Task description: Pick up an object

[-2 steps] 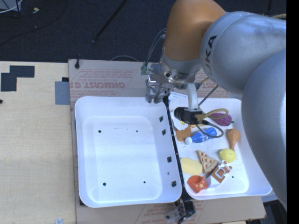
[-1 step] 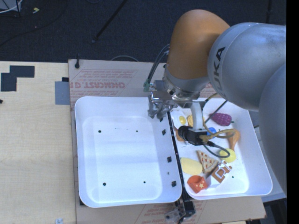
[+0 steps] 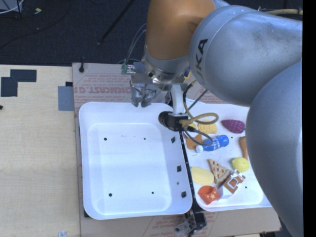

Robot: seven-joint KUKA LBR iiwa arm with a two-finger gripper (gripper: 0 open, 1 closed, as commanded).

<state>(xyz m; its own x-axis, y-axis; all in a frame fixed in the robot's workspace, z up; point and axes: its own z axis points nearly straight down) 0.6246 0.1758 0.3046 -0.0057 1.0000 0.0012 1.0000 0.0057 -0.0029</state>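
Observation:
My gripper (image 3: 142, 98) hangs over the far rim of the left white bin (image 3: 94, 132), fingers shut with nothing showing between them. The right bin (image 3: 256, 197) holds the loose objects. Among them are a blue bottle (image 3: 215, 143), a purple fruit (image 3: 233, 126), a yellow lemon (image 3: 240, 164), a pizza slice (image 3: 217, 170), a red tomato-like piece (image 3: 209, 195) and a pale yellow piece (image 3: 201, 175). The arm's grey body hides the right bin's far right part.
A black fitting (image 3: 170, 121) with a tan cable loop (image 3: 205, 117) hangs from the arm over the divide between the bins. An orange stick (image 3: 243, 147) and a red-and-white item (image 3: 235, 180) also lie in the right bin. Brown cardboard (image 3: 98, 83) lies under both bins.

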